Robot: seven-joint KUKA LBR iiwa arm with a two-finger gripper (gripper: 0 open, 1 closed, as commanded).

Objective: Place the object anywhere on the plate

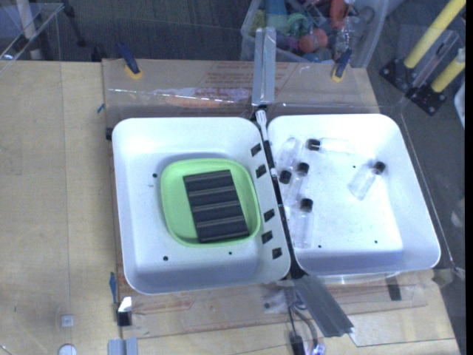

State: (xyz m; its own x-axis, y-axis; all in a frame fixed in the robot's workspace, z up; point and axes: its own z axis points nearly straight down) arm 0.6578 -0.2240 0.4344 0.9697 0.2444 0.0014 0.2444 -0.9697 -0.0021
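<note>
A light green square plate (pixel 172 202) lies in the middle of the left white bin (pixel 133 191). A black ribbed rectangular block (pixel 216 205) rests flat on the plate, slightly turned, and covers most of the plate's centre. In the right white bin (pixel 399 220) lie several small clear vials with black caps. One vial (pixel 366 177) is toward the right. Another vial (pixel 325 146) is near the back, and the others lie on their sides in a cluster (pixel 298 180) along the left wall.
A grey divider with black clips (pixel 267 198) runs between the two bins. A clear tub of coloured toys (pixel 318 13) stands behind the bench, and a metal bracket (pixel 325 313) juts out at the front edge.
</note>
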